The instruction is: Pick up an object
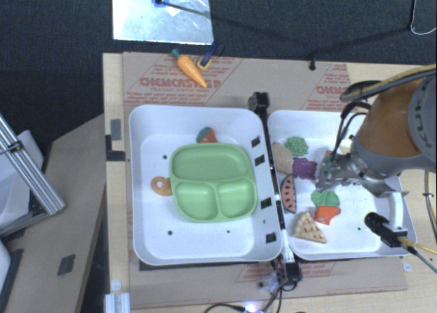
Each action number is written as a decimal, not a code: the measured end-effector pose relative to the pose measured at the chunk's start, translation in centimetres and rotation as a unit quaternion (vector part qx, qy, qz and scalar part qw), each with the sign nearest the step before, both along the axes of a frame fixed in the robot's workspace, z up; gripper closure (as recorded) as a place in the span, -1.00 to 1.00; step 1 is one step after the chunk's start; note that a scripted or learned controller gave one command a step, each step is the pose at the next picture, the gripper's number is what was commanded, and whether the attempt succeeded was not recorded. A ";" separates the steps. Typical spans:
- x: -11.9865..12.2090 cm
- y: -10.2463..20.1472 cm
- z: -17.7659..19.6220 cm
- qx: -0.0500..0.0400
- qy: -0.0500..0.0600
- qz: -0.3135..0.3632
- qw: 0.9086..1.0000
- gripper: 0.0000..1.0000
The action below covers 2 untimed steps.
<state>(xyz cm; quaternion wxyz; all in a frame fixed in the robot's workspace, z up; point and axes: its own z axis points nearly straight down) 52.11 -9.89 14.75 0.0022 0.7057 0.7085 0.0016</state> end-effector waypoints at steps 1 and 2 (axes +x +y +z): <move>-0.4 -0.5 6.1 0.000 -0.001 0.000 1.000 1.00; -0.3 -0.5 7.8 0.000 0.001 0.000 1.000 1.00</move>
